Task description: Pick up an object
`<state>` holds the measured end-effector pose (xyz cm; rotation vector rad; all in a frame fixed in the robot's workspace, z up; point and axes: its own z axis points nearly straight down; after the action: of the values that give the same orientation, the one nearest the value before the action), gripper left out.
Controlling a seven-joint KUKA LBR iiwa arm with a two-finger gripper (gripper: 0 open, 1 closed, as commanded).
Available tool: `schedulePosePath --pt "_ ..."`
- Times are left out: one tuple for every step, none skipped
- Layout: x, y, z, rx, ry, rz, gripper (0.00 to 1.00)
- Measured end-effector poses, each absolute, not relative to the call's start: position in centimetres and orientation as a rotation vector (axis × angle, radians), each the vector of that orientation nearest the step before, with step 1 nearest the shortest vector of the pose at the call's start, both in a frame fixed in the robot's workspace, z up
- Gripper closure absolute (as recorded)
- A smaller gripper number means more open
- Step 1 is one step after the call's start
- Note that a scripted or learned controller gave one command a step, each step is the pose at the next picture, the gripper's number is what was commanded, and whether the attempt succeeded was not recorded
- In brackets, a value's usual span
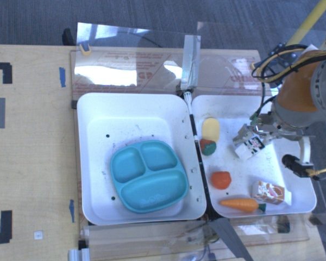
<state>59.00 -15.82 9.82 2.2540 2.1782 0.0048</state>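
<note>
The pincer hangs low at centre right in the right bin, its state impossible to tell, with a yellow toy, tomato, carrot and carton loose for picking.

Right bin holds yellow piece, red-green ball, tomato, carrot, carton.

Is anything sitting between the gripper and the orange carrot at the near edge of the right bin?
Nothing visible. The gripper hangs over bare bin floor; the carrot lies nearer the camera, with the tomato and the small carton flanking that gap.
</note>
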Motion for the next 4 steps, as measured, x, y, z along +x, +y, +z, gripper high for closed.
schedulePosePath --pt "59.0 -15.8 10.7 2.255 2.176 0.005 1.00" --pt "59.0 -15.8 10.7 2.256 2.177 0.004 0.00" --pt "59.6 -12.1 8.7 2.214 2.226 0.003 0.00" --pt "53.9 -16.0 8.7 2.245 2.194 0.000 0.00"
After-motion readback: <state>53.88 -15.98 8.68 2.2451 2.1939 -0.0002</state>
